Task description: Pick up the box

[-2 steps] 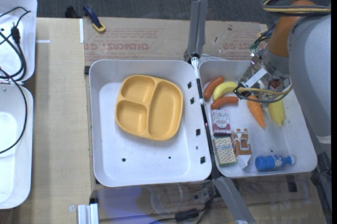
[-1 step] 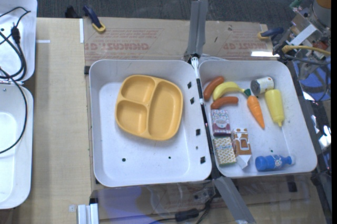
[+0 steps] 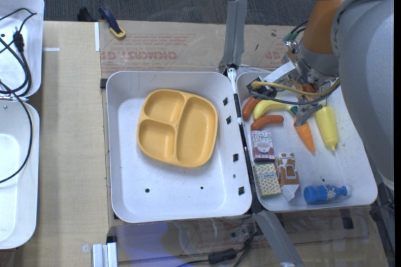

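Zero progress on the pick as far as the camera view shows: three small boxes lie flat in the right bin (image 3: 360,181), none lifted.

- Red-and-white box (image 3: 262,144) sits by the bin's left wall, the cream patterned box (image 3: 267,180) just below it, the brown-and-white box (image 3: 288,173) beside that one. Task doesn't say which; any is a candidate.
- Tool (image 3: 299,91) hangs over the bin's upper end, above the banana (image 3: 271,109) and carrot (image 3: 306,136), apart from the boxes. Cables clutter it; can't tell whether it's open or closed. Nothing visibly held.
- Left: move over a box, descend, grasp, lift.
- Left bin (image 3: 125,197) holds a yellow divided plate (image 3: 178,128).

Writing: box labels too small to read. Cardboard sheet (image 3: 156,49) on the tabletop has red print, reversed, not legible.
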`<state>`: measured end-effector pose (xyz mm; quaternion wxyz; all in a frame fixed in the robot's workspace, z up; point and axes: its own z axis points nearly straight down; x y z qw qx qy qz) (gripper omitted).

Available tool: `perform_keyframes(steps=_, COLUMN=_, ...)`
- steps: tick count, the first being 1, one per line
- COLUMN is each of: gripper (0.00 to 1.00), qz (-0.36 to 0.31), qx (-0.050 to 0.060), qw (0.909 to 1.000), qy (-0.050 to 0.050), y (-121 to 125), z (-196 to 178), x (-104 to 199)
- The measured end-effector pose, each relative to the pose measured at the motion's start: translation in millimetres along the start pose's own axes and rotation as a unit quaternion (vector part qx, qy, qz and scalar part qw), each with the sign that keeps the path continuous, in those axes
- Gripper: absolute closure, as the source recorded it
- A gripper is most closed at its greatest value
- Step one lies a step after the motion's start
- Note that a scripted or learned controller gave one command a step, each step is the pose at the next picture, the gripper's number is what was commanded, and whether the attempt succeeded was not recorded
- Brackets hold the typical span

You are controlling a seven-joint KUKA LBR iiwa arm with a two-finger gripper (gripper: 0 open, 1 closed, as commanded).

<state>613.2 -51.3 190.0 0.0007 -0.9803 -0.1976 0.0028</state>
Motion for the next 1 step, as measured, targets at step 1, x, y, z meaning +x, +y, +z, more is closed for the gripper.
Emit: perform_keyframes(steps=1, gripper=0.00, qz=-0.045, qx=0.000, qw=0.9990, qy=0.000, y=-88.5, z=-0.3, x=-0.3)
